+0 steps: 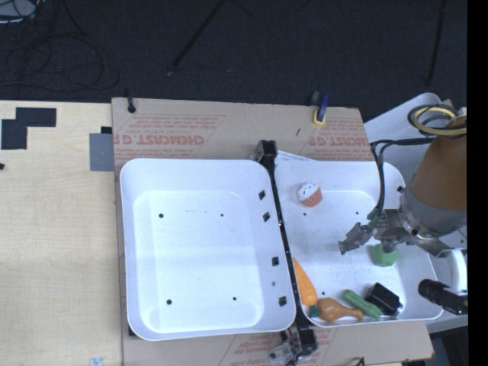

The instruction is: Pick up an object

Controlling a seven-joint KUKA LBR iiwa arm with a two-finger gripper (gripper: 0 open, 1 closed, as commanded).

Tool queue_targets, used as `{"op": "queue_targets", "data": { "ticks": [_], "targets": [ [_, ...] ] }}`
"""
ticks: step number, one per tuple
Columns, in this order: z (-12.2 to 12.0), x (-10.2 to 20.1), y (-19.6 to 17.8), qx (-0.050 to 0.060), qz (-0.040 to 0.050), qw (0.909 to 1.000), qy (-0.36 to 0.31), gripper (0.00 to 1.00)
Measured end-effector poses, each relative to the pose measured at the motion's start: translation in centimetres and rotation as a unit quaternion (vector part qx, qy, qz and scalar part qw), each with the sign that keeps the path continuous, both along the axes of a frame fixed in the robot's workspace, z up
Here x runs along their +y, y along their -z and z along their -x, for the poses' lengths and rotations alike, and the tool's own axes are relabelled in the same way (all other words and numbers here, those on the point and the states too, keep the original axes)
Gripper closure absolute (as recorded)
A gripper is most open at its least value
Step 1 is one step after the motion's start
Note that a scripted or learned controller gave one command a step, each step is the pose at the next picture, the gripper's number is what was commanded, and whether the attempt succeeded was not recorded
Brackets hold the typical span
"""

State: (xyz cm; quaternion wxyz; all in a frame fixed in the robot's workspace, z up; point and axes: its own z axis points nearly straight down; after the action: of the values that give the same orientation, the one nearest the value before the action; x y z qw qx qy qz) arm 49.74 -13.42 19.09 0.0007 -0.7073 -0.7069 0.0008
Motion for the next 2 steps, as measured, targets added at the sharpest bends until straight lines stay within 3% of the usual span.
{"op": "queue_targets", "data": {
  "ticks": [1, 2],
  "targets": [
    [-13.0, 5.1, 3.2, -0.004, -0.0002, 1.0, -0.004, 0.0],
    [-12.4, 4.7, 2.1, 0.001, -0.0005, 1.0, -0.001, 1.0]
  ]
}}
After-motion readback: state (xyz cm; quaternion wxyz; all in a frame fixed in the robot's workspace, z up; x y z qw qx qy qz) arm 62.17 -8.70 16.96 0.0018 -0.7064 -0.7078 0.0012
